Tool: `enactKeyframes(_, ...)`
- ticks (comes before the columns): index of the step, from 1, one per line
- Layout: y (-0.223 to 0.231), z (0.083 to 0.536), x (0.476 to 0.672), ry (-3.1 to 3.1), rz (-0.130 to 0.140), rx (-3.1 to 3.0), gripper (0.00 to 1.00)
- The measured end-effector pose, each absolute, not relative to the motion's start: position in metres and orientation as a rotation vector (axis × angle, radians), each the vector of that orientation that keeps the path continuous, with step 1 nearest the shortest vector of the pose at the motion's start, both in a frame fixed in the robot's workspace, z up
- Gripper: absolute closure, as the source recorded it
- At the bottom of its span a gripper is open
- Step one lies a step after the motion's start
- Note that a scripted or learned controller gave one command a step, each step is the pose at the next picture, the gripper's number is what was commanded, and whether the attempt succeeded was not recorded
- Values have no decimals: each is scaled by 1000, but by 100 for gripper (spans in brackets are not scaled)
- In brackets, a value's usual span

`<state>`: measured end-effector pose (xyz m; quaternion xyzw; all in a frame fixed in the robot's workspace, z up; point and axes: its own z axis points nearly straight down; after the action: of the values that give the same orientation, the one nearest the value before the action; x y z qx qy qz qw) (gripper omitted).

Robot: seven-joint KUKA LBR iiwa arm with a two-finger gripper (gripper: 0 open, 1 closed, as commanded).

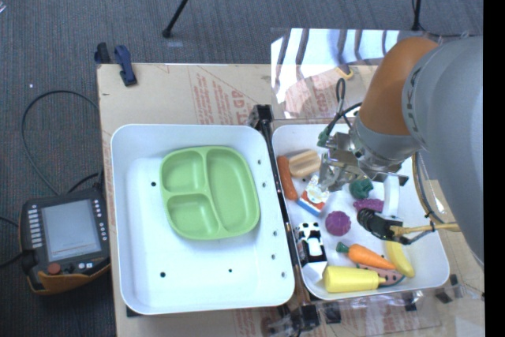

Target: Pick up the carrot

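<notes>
Over the right bin (pixel 439 268), my claw (pixel 322 184) hangs spread, grasping nothing, well apart from the carrot (pixel 369 255).

We look down from above bench (pixel 197 91), at slant. Both white bins (pixel 126 170) sit mid-frame, side by side. Arm (pixel 442 106) enters from our right. Floor beyond.
</notes>
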<state>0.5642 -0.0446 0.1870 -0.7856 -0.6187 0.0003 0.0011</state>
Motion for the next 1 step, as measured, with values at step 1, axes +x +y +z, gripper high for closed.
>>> enactKeyframes(1,-45,184,562,-1941,10,-2462,0)
